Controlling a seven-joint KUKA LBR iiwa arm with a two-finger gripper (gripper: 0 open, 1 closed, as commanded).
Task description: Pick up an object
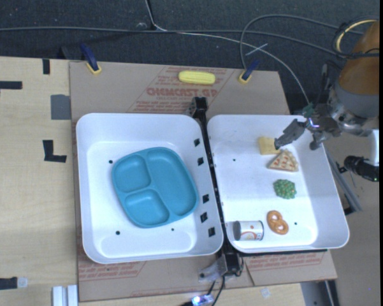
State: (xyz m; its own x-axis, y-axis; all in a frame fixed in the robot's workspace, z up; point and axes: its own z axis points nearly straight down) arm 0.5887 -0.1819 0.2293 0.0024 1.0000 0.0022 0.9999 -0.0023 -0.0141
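The right bin [318, 190] holds several small objects. A yellow block [266, 145] lies near its far side, with a pizza slice [283, 162] just in front of it. A green broccoli piece [284, 188], a brown pretzel [277, 222] and a small can [248, 230] on its side sit nearer the front. My gripper [301, 139] hangs over the far right part of this bin, open, with nothing between its fingers. One dark finger [287, 135] points down-left and ends just right of the yellow block, above the pizza slice.
In the left bin [89, 171] lies a blue divided plate [154, 185]. A yellow toy [196, 77] rests on the cardboard behind the bins. Black clips [207, 196] line the wall between the two bins. Cables run across the back.
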